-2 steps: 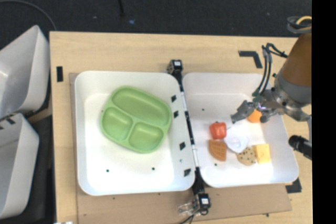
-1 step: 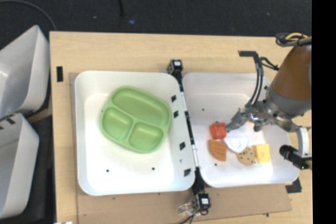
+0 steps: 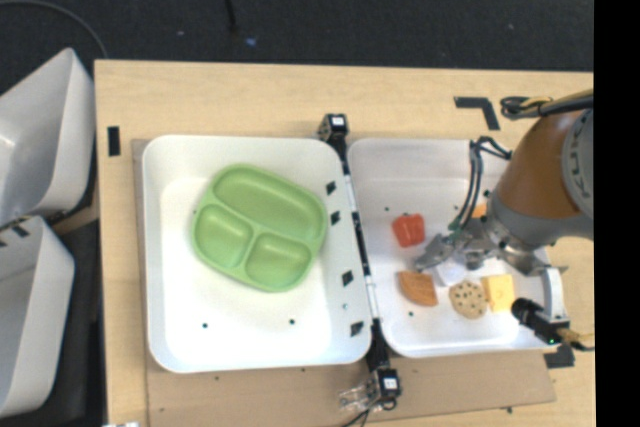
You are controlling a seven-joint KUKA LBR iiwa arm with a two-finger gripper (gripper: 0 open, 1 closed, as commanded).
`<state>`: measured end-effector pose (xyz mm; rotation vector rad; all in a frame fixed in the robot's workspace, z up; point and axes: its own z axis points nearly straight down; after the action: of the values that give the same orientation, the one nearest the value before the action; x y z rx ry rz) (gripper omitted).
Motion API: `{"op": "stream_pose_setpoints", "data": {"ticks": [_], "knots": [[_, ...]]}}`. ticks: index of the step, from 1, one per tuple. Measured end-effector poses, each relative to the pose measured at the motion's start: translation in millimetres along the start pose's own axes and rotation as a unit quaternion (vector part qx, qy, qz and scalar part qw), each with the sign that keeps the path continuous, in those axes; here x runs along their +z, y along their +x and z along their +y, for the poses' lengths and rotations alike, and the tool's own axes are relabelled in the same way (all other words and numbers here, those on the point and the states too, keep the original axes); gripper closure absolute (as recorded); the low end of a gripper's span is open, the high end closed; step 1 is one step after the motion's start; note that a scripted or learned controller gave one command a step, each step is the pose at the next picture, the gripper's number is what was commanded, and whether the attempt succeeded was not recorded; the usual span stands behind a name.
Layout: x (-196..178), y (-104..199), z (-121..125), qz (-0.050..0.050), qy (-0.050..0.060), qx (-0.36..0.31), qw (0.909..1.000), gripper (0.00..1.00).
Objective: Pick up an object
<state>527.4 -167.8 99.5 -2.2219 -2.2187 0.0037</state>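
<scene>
You are looking, from left to right, at a green plate (image 3: 259, 227) lying in the left bin (image 3: 160, 315), then a red block (image 3: 408, 230), an orange wedge (image 3: 419, 289), a cookie (image 3: 466, 298) and a yellow cube (image 3: 498, 291) sitting in the right bin (image 3: 420, 160), where the gripper (image 3: 447, 253), its state hard to tell, is hovering just right of the block, which is probably light, stiff and best pinched across its flat sides.

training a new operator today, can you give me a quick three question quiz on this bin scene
1. True or false: the green divided plate lies in the same bin as the red piece.
2. Multiple choice: which item lies nearest the round cookie? A) the green divided plate B) the yellow block C) the red piece
3. Short answer: over which bin does the gripper sit?

Key
1. False: the plate is in the left bin, the red piece in the right bin.
2. B
3. The right bin, near the red piece and the orange-brown piece.
</scene>
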Motion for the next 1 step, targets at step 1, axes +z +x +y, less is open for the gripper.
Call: {"op": "stream_pose_setpoints", "data": {"ticks": [1], "knots": [[-1.4, -0.4, 0.3, 0.001, -0.001, 0.001, 1.0, 0.0]]}}
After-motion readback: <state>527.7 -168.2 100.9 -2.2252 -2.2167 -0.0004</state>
